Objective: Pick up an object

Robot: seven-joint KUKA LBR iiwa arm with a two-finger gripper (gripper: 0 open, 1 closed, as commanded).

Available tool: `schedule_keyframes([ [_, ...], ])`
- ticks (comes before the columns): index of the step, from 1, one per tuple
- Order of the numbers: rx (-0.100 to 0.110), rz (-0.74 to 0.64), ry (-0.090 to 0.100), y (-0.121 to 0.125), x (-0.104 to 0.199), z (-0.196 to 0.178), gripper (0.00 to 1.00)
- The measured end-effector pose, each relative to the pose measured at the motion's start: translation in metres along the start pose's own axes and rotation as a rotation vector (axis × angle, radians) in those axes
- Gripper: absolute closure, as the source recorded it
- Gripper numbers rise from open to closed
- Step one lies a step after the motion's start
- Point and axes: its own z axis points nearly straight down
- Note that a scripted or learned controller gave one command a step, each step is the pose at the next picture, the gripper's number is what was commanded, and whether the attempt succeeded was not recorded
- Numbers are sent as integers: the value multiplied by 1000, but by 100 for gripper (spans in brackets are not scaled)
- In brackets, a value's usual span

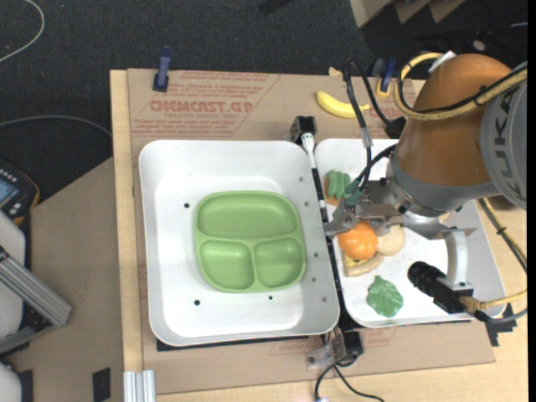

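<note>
Orange toy fruit point(358, 241) lies in the right bin point(419, 308), near that bin's left wall and about midway along it. The gripper point(348, 214) is directly above it, at the fruit's upper edge. Its tip is crowded by the wrist, so I cannot tell whether it is open or closed, or whether it has hold of anything.

A pale rounded piece point(390, 240) touches the orange fruit on its right, and a tan piece point(362, 266) lies just below it. Further toward the near edge rests a green leafy toy point(384, 296). A green toy vegetable point(337, 182) sits beyond the gripper, close to the left wall.

The arm point(456, 132) covers much of the bin's far right part.

The left bin point(167, 224) holds a green divided plate point(249, 241), roughly centred. Both bins rest on a cardboard sheet point(209, 107). A yellow banana point(335, 105) lies on the sheet beyond the right bin, and a blue clip point(162, 69) grips the sheet's far left edge.
</note>
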Motion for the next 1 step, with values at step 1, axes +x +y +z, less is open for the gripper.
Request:
schedule_keyframes([
  [1,0,6,-1,0,13,-27,100],
])
